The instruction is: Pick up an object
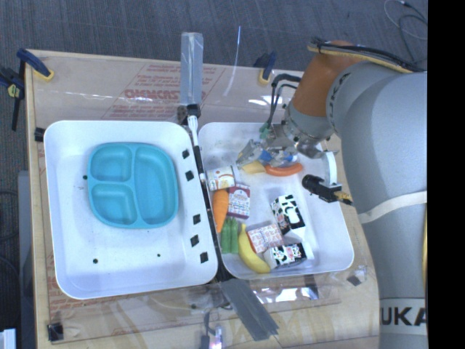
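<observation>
Two white bins are seen on the bench (87, 78); the right bin (341, 249) is crowded: carrot (220, 208), banana (251, 255), cartons. The gripper (270, 145) is lowered near its far edge beside an orange piece (283, 169) (finger state cannot be told). A blue tray (134, 184) is held by the left bin (65, 267).

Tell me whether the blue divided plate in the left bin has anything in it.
Empty: all three compartments of the blue divided plate show bare blue.

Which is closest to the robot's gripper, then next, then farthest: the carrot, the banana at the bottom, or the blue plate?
From the gripper, in the camera view:
1. The carrot, in the right bin beside the divider, is nearest.
2. The banana, near that bin's bottom edge, comes next.
3. The blue plate, over in the left bin, is farthest.
</observation>
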`<state>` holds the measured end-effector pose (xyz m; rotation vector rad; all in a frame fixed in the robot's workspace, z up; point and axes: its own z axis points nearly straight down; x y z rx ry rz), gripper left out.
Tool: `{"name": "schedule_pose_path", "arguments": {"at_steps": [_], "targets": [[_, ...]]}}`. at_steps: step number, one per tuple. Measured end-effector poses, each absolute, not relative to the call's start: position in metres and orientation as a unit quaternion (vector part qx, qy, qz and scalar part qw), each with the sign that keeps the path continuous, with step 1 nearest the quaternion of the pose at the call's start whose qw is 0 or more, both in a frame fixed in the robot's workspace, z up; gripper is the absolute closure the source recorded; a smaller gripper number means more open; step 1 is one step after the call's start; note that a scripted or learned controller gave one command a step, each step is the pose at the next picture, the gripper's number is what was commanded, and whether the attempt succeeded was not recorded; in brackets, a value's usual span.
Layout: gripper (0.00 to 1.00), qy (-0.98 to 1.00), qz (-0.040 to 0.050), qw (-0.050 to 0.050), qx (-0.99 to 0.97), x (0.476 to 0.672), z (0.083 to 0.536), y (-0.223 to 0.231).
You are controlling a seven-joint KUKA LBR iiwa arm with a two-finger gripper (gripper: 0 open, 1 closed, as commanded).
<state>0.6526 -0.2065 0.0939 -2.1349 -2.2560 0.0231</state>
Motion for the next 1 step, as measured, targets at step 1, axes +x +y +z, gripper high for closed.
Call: {"name": "schedule_pose_path", "arguments": {"at_steps": [1], "targets": [[1.00, -0.727, 0.0123, 0.012, -0.686, 0.6519, 0.1025, -0.2126]]}}
